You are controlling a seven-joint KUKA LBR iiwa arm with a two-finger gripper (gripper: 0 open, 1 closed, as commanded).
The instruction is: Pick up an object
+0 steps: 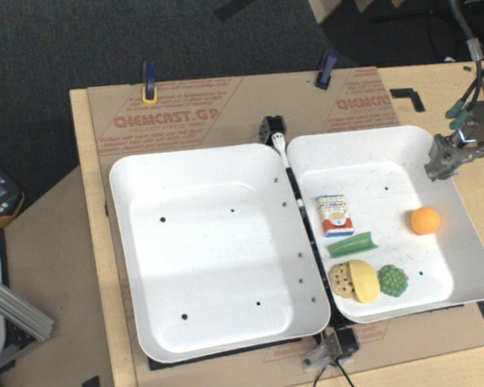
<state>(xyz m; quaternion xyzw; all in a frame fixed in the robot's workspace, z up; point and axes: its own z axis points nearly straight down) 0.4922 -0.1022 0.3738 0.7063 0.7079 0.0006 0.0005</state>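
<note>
The brown board [241, 102] on my bench reads "CHEMCAST GP" in red. My tool [442, 161] hangs over the right bin's [458, 282] far edge. The small carton's [334, 215] label is too small to read.

All in the right bin [453, 235]: small carton [334, 215] with red and blue print, lying flat near the left wall; just below it, green pepper-like piece [351, 244], lying crosswise. Along the near wall, brown speckled cookie [341, 280] touching yellow oblong item [365, 280], with round green knobbly object [393, 281] just beside; orange ball [425, 221] apart, toward the right wall.
</note>
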